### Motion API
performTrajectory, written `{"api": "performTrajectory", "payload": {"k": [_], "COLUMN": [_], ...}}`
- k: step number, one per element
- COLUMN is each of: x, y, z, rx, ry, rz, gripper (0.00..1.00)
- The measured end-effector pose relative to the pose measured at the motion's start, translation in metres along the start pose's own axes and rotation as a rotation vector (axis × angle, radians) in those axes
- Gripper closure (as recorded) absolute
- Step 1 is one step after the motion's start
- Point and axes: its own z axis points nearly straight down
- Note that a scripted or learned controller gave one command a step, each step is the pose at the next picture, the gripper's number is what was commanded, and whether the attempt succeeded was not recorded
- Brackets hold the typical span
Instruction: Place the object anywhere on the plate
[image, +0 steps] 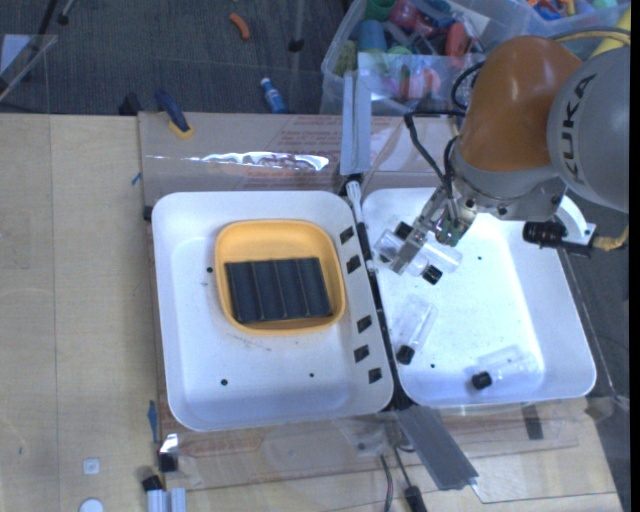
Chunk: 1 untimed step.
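Note:
A dark grey ribbed block (278, 288) lies flat in the middle of the yellow plate (230, 250), which sits in the left bin (190, 390). My gripper (408, 252) hangs over the left part of the right bin (550, 300), close to the divider between the bins. It is well to the right of the plate and apart from the block. Nothing shows between its tips.
In the right bin lie a small clear tube (420, 325), a clear bottle with a black cap (500, 368) and a small black piece (405, 354). Black clips (362, 295) run along the divider. A box of clutter (420, 50) stands behind the bins.

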Motion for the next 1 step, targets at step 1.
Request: {"api": "performTrajectory", "payload": {"k": [1], "x": [-0.0002], "y": [-0.0002], "z": [-0.0003], "rx": [-0.001], "ry": [0.0], "rz": [0.0], "gripper": [0.0]}}
